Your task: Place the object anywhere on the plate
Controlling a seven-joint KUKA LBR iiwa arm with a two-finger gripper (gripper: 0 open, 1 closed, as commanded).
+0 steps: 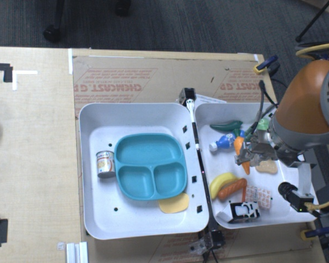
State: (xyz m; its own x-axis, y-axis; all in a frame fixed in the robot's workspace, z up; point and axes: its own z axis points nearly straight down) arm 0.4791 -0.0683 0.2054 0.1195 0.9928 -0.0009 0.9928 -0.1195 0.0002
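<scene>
- Right bin (296, 215), near edge: a black-and-white item (245, 211) sits against the front wall, with a clear packet showing red spots (259, 194) just behind it.
- Left bin (88, 201), near side: a flat yellow piece (174, 204) lies touching the front edge of the plate.
- Right bin, middle: a banana (220, 183) and a hot dog (232, 189) lie side by side, touching.
- Left bin, centre: the blue three-compartment plate (151, 166) carries nothing; a small can (105, 163) stands upright just beside its left rim.
- Gripper (248, 156): low over the right bin, with an orange carrot (240, 150) at its fingers. Whether the carrot is clamped cannot be told. A tan piece (267, 167) lies just to the right.
- Right bin, far side: a small blue-and-white bottle (223, 142) lies on its side, and a green pepper (226, 126) lies behind it.
</scene>
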